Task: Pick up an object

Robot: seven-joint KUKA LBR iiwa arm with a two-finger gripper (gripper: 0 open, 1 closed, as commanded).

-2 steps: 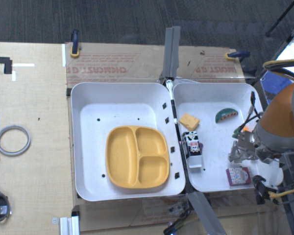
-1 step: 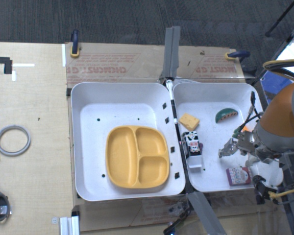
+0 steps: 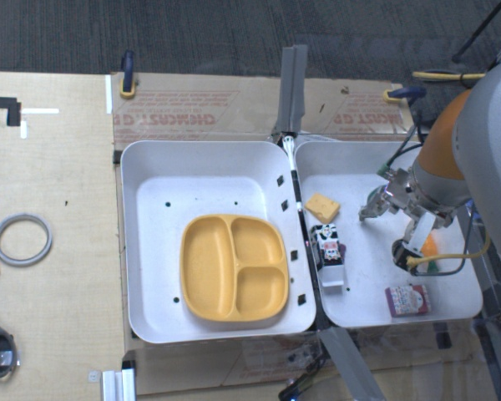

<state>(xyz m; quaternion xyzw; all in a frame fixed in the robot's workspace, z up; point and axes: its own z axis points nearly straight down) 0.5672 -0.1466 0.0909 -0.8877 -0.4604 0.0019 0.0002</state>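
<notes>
1. Nearest the camera, at the lower edge of the right bin (image 3: pixel 451 312): a small reddish packet (image 3: pixel 407 300), lying flat on the bin floor near the front right corner.
2. Left bin (image 3: pixel 142 224): holds a yellow divided plate (image 3: pixel 234 267) with three compartments, set towards the front and right of the bin floor.
3. Right bin, along the left wall: a tan sponge-like block (image 3: pixel 322 207) further back; just in front of it a small black-and-white carton (image 3: pixel 328 246) printed with a cow pattern, with a pale grey piece touching its front end.
4. An orange object (image 3: pixel 430 246) shows partly beside the arm's wrist, right side of the right bin; its shape is mostly hidden.
5. Gripper (image 3: pixel 376 207) hangs over the middle of the right bin, right of the tan block and apart from it. Fingers are too small and blurred; I cannot tell how far open they are. Nothing is visibly held.
6. Worktop (image 3: pixel 50 140), left of the bins: a grey ring (image 3: pixel 20 239) lies flat, well apart from both bins.
</notes>
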